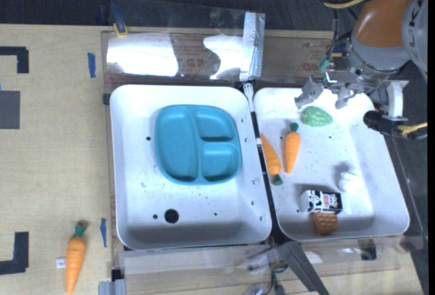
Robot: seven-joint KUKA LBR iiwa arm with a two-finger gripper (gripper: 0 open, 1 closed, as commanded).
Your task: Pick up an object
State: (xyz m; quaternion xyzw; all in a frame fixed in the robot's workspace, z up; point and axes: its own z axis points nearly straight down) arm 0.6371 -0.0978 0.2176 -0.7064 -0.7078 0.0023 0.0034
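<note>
My gripper (324, 96) hangs over the far end of the right bin (380, 158), open, its two fingers spread apart. Just in front of the fingertips, a green leafy toy (316, 116) lies on the bin floor, not between the fingers. Two orange carrots lie in the same bin: one (292, 151) near the middle, the other (270, 156) along the left wall. Nearer the front are a small white object (348, 180), a black-and-white carton (321, 201) and a brown item (325, 222).
The left bin (129, 151) holds a blue divided plate (198, 143) and a small black disc (171, 216). A third carrot (73, 256) lies on the wooden bench at the front left. A shiny clear panel (183, 49) stands behind the bins.
</note>
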